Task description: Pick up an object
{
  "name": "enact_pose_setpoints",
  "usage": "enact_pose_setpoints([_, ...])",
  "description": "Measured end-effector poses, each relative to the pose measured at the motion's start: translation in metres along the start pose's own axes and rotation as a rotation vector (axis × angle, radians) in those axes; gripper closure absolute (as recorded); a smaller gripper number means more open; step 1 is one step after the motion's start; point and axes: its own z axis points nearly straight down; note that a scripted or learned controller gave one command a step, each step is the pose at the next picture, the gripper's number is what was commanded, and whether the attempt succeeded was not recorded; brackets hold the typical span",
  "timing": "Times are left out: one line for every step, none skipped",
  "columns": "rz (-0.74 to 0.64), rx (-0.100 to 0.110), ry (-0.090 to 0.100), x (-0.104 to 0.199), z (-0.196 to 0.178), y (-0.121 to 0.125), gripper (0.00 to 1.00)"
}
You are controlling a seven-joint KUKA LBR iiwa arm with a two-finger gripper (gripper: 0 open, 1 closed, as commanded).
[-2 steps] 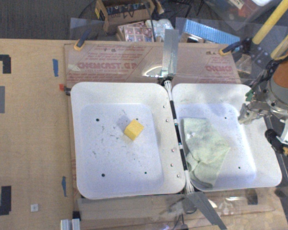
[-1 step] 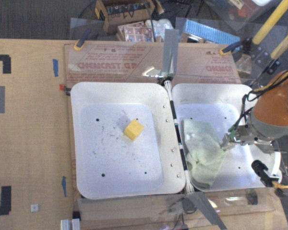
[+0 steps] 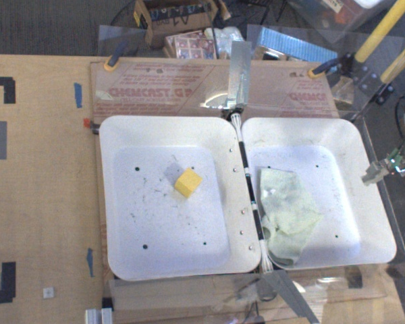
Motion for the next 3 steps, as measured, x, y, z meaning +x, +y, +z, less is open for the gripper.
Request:
enact_pose_setpoints([-0.371,0.002,0.004,0.088,0.103,-0.018,1.00])
enact_pose_setpoints([-0.144,-0.001,-0.001,0.053,0.056,-0.026,1.00])
enact_pose_setpoints([0.189,-0.009,-0.004,0.099,0.137,-0.012,1.00])
